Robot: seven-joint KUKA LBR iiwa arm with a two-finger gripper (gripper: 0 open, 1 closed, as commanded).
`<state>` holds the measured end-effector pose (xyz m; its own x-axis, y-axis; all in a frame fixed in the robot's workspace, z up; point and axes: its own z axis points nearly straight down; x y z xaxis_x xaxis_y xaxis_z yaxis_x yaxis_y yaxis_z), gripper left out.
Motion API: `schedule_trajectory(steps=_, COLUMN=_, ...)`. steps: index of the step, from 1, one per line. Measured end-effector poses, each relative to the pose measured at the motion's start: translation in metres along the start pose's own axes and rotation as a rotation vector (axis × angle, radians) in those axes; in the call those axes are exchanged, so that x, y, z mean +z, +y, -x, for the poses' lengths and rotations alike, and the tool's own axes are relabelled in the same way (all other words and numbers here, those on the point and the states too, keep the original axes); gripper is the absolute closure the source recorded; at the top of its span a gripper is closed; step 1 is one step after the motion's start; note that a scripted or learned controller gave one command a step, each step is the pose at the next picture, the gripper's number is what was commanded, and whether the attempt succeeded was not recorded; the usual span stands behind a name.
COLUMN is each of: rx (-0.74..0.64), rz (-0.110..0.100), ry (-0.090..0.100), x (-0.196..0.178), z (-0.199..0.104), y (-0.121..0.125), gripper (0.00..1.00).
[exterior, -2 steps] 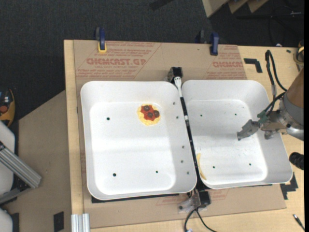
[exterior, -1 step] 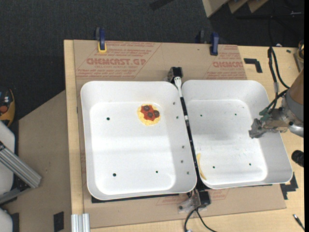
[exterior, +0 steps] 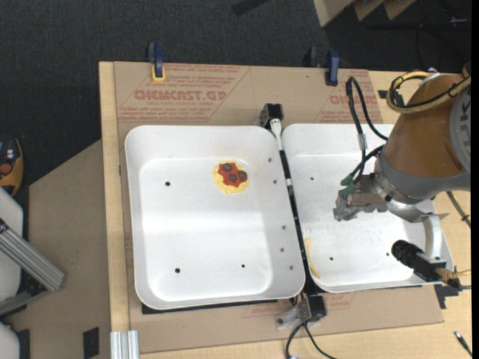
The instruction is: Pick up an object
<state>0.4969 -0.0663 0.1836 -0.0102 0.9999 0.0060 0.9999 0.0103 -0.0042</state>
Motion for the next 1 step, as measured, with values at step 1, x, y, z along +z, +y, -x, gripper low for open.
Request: schedule_trajectory(steps=1, rx=0.015, rz=0.021, ry=-0.013, x=-0.1303, z=0.0718, y=0.013, gripper=1.0)
